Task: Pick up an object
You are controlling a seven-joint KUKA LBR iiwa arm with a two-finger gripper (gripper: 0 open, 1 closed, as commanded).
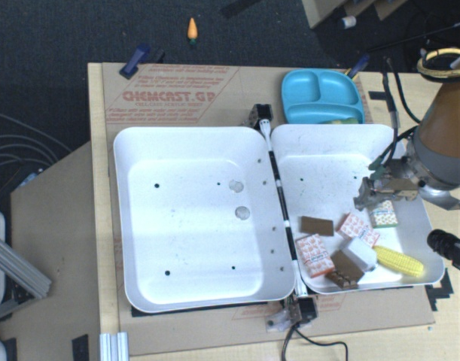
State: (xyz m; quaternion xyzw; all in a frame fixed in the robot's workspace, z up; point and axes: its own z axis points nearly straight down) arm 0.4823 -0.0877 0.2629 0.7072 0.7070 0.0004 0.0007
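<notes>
My gripper [370, 193] hangs low over the right white bin [320, 156], at its right side. Several small objects lie in the near right part of that bin. A green and white packet [384, 216] sits just below the gripper, and a pink patterned packet [359, 229] lies next to it. A flat brown card [316, 226] rests further left. Nearer the front are a red patterned packet [314, 253], a grey-white block [358, 255], a brown block [345, 271] and a yellow corn cob [399, 261]. Nothing is visibly held.
The left white bin [139, 224] holds two small round grey discs [239, 200]. A blue divided plate [322, 96] sits behind the right bin. The grey arm [440, 149] comes in from the right. A blue clip [134, 62] and an orange bit [192, 28] lie beyond the board.
</notes>
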